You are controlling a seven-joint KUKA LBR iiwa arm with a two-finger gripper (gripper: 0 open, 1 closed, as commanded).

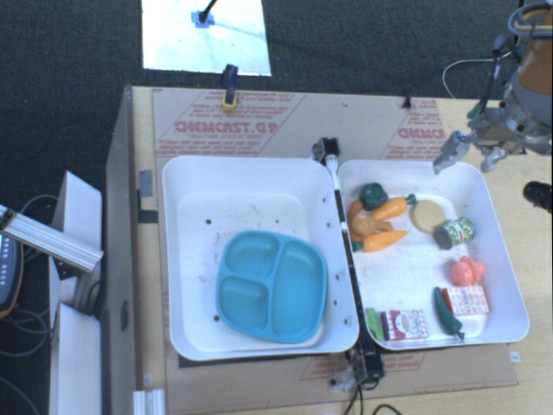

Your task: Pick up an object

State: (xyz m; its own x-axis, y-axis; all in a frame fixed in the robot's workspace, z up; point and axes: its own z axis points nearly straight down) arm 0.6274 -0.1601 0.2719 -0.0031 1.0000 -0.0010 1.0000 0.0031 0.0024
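My gripper (472, 155) hangs open over the back right rim of the right bin (499, 232), with nothing between its fingers (449, 152). Below it the bin holds several toy foods: two orange carrots (386, 210), a green vegetable (372, 194), a tan round disc (426, 217), a small can (455, 232), a pink piece (467, 271), a red and white box (467, 301), a dark green pepper (448, 315) and a red carton (404, 325). The can and the disc lie closest to the gripper, a little to its front left.
The left bin (199, 188) holds a blue divided plate (272, 285) at its front right. A black clip (327, 150) stands at the back where the two bins meet. A cable (467, 67) loops behind the gripper.
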